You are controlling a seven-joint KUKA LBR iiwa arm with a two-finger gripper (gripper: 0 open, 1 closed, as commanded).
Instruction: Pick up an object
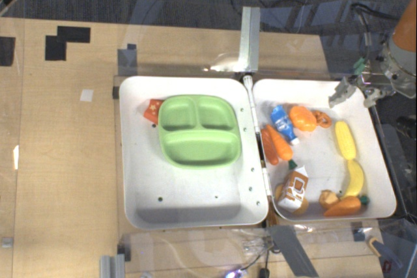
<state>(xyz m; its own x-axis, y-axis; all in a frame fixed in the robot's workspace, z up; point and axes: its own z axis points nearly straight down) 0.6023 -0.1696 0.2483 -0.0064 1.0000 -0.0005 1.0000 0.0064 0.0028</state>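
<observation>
From my console, the gripper (355, 89) hung with fingers apart and nothing between them over the right bin's (389, 202) far right corner. The nearest target, a corn cob (345, 140), lay just below; I judged it light, rigid, slick plastic, best pinched across its middle.

Bright, even overhead light; the white bins (189, 205) nearly blow out. A soft grey shadow pools below the green tray (197, 130). Glare streaks the clear panel above it. Focus slightly soft.
</observation>
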